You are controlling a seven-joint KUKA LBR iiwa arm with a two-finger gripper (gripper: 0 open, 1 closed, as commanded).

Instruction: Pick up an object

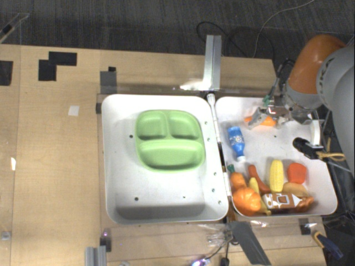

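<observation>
The right bin (260, 148) holds the objects. A blue bottle (237, 141) lies near its left wall. A yellow corn cob (275, 174), a red-orange piece (297, 173), a round orange fruit (248, 199) and a brown packet (285, 202) crowd the front. My gripper (264, 116) is low over the bin's back part, right at a small orange object (269, 122). The view does not show whether that object is in its grasp.
A green divided plate (168, 138) lies in the left bin (119, 165). The metal divider post (213, 60) stands behind the bins. A black part (304, 146) juts over the right bin's right rim. The arm's orange band (308, 71) hangs above the bin's back right corner.
</observation>
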